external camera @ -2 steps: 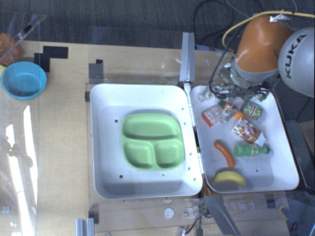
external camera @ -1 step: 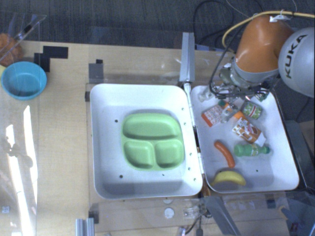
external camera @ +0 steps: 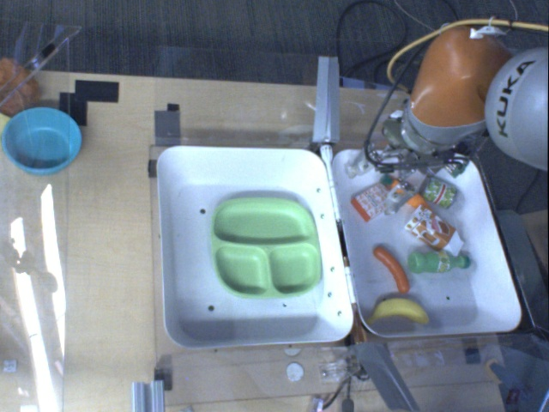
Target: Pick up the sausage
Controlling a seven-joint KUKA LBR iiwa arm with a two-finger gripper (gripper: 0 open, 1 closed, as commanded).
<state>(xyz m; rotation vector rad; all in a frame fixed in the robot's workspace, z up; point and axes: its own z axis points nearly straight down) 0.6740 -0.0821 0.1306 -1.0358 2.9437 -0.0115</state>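
We see the sausage [external camera: 390, 266] lying in the right bin [external camera: 506, 303], just above the banana [external camera: 400, 311]. The end effector [external camera: 412, 166] hangs over the far end; we cannot tell its state.

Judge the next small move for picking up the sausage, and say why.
Probably shift the arm toward the camera view's lower left, to above the sausage. The arm sits over the far end of the right bin, by the small packets, while the sausage lies untouched nearer the front, between the green bottle and the banana.

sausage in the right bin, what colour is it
Orange-red sausage, clearest in the camera view.
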